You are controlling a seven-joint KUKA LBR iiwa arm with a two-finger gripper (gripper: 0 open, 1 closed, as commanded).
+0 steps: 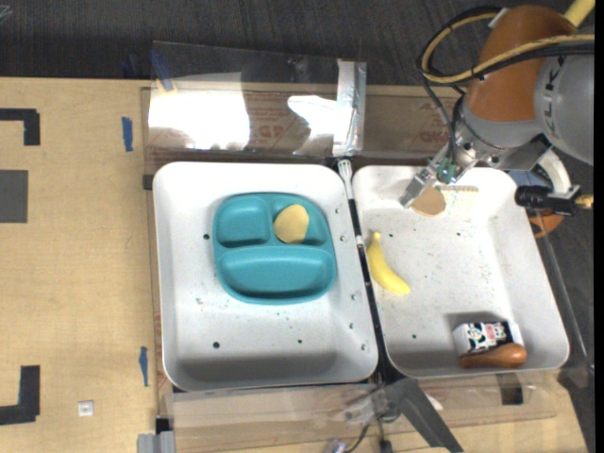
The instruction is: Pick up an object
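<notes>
Camera view: the tool [427,183] hangs low at the right bin's [528,253] 11 o'clock corner, touching a small tan object [430,202], presumably its target; whether the jaws are wide or narrow cannot be told. A banana [387,267] lies near 9 o'clock, unclaimed.

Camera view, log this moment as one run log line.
gripper: far end, right bin, at tan object | banana: untouched | teal tray: left bin
</notes>
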